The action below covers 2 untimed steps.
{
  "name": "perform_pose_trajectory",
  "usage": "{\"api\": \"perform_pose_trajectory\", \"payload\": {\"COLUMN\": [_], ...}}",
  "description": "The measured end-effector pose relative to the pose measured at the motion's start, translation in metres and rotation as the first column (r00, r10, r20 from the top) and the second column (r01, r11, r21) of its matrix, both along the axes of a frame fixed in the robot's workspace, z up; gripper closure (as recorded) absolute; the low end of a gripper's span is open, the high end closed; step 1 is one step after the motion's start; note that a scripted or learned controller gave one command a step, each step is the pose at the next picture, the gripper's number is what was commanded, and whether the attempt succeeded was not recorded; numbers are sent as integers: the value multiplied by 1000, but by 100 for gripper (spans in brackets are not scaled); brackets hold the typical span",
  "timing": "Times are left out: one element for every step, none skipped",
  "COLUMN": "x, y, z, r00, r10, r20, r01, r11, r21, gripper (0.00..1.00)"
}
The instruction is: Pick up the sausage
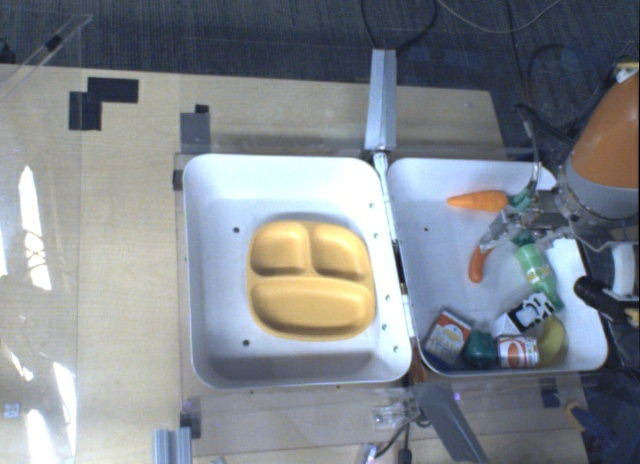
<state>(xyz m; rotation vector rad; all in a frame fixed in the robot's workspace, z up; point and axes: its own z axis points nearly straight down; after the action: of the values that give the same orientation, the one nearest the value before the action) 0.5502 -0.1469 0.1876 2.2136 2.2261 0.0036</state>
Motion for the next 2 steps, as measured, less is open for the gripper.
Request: {"api": "perform_pose_trajectory", "payload": {"x": [10,13], "y": [16,17], "z": [-99,-87], "r00": [1000,1000], "r10": [0,2], "r20": [9,14], "r01": [0,-2], "r11": [1000,1000], "r21": [-1,0], "gripper": [0,100]}}
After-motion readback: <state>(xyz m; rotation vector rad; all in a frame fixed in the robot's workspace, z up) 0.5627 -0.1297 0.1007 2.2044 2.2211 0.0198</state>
